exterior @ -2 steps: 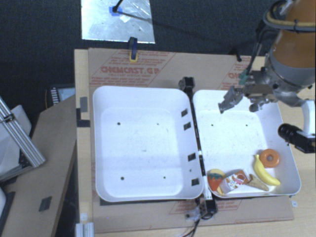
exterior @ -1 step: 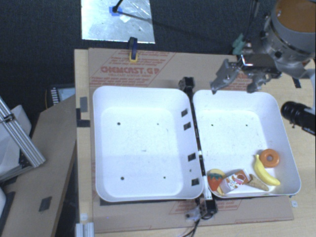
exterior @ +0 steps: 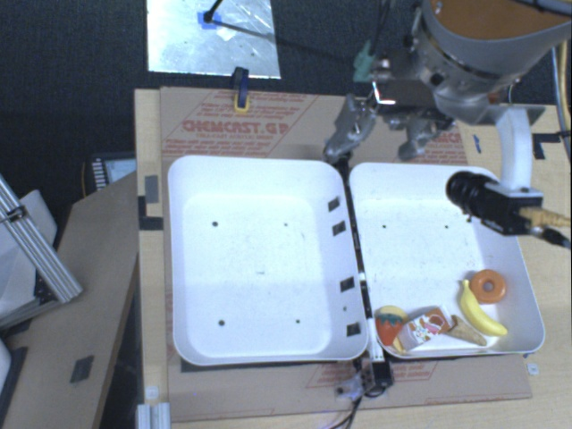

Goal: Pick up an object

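Observation:
My gripper (exterior: 375, 144) hangs high over the far edge of the bench, above the seam between the two bins. Its two fingers (exterior: 344, 138) stand apart and nothing is between them. The right bin (exterior: 420, 231) holds the objects, all bunched in its near corner: a yellow banana (exterior: 478, 311), an orange doughnut-shaped ring (exterior: 488, 285), a small red and white packet (exterior: 422, 329), a red and orange round fruit (exterior: 389, 322) and a tan cone-like piece (exterior: 466, 332). The gripper is far from all of them, up and toward the back.
The left bin (exterior: 255, 257) sits beside the right one on a cardboard sheet (exterior: 241, 123). A black cylinder on a white bracket (exterior: 487, 199) overhangs the right bin's right side. A shiny metal plate (exterior: 213, 23) lies behind the bench.

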You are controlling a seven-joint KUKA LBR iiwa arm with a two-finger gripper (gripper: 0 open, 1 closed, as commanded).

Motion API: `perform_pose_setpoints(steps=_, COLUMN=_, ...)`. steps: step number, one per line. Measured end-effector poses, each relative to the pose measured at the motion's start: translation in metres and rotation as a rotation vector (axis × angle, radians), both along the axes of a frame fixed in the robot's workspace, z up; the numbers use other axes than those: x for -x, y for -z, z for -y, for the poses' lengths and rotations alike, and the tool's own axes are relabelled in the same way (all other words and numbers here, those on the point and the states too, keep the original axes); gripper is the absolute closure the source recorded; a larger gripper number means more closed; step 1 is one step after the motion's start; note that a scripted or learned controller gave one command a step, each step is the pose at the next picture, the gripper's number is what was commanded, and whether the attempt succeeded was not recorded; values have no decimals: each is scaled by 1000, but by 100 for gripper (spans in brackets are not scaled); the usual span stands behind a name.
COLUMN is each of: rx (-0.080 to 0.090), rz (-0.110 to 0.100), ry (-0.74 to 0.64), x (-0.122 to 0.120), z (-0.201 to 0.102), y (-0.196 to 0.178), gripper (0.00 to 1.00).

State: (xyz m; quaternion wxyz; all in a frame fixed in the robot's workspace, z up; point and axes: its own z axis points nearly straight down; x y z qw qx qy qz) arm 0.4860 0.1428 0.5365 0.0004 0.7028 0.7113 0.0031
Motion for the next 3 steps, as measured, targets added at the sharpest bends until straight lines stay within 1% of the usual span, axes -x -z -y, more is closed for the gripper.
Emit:
perform_pose_setpoints(steps=1, rx=1, rz=-3, ry=2, x=0, z=-70, y=2, gripper=0)
perform_pose_setpoints(steps=2, rx=5, rz=-7, ry=15, x=0, z=-27, y=47, gripper=0)
perform_pose_setpoints(steps=3, rx=1, rz=1, ry=8, x=-1, z=-35, y=-1, gripper=0)
